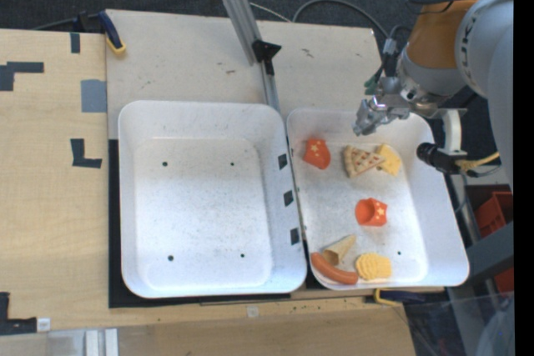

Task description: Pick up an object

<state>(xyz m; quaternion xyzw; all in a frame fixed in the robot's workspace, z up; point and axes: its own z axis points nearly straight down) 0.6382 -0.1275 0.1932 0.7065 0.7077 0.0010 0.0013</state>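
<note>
The right bin (434, 204) holds several small toy foods. A red-orange piece (316, 152) lies at its upper left, and a tan waffle-like wedge (361, 161) touches a yellow piece (389, 160) near the top middle. An orange cup-like piece (371, 213) sits in the middle. At the front lie a tan cone (340, 248), a red sausage (332, 268) and a yellow corn-like piece (373, 266). My gripper (367, 126) hangs over the bin's upper edge, just above the waffle wedge, with nothing visibly between its fingers.
The left bin (200, 196) stands beside the right one, with black clips (287, 198) along the shared wall. A slanted metal post (242, 12) rises behind the bins. The grey arm with its orange band (450, 21) reaches in from the right.
</note>
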